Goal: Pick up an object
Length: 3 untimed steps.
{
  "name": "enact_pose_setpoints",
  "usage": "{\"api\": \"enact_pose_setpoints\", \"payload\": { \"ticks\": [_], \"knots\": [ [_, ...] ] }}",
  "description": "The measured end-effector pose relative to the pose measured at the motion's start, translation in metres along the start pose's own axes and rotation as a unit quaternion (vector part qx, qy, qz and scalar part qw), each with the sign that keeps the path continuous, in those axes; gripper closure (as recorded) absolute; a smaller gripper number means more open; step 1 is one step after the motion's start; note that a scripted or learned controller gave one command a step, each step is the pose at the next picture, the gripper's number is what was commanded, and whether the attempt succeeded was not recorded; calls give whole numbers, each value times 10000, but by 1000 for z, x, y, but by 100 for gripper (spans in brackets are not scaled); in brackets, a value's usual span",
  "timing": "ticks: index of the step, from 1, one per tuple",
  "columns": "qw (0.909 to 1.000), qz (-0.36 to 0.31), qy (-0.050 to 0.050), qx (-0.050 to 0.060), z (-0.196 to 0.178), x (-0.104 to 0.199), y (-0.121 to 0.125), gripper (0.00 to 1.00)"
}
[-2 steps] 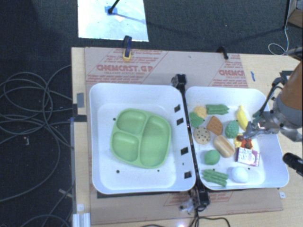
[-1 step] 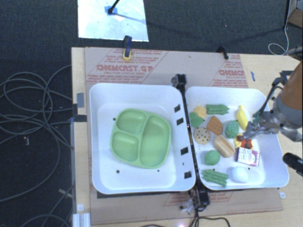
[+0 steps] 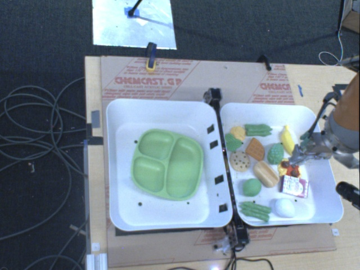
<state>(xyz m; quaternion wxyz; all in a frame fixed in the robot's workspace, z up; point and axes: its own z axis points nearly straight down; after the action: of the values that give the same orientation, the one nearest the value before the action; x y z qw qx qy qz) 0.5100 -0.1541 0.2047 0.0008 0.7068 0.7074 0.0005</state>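
Note:
The right bin (image 3: 323,204) holds several toy foods: a green bean pod (image 3: 257,130), a yellow banana (image 3: 287,139), a broccoli piece (image 3: 275,153), a waffle (image 3: 255,149), a cookie (image 3: 240,161), a bread roll (image 3: 265,174), a white egg (image 3: 284,207) and a small carton (image 3: 294,185). My gripper (image 3: 293,161) reaches in from the right and hangs low over the spot between the broccoli and the carton, right by a small red-orange piece (image 3: 285,166).
The left bin (image 3: 121,122) carries a green divided plate (image 3: 167,163). A black divider with clips (image 3: 220,167) runs between the bins. Another pea pod (image 3: 255,210) and a green round piece (image 3: 252,187) lie near the right bin's front. Cables trail on the floor at left.

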Motion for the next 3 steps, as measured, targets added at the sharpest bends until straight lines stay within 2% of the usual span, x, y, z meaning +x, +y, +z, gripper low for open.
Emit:
{"api": "enact_pose_setpoints", "payload": {
  "ticks": [1,2,3],
  "knots": [
    [10000,0,0,0,0,0,0,0],
    [10000,16,0,21,38,-35,-4,0],
    [10000,13,2,17,65,-54,-25,0]
  ]
}}
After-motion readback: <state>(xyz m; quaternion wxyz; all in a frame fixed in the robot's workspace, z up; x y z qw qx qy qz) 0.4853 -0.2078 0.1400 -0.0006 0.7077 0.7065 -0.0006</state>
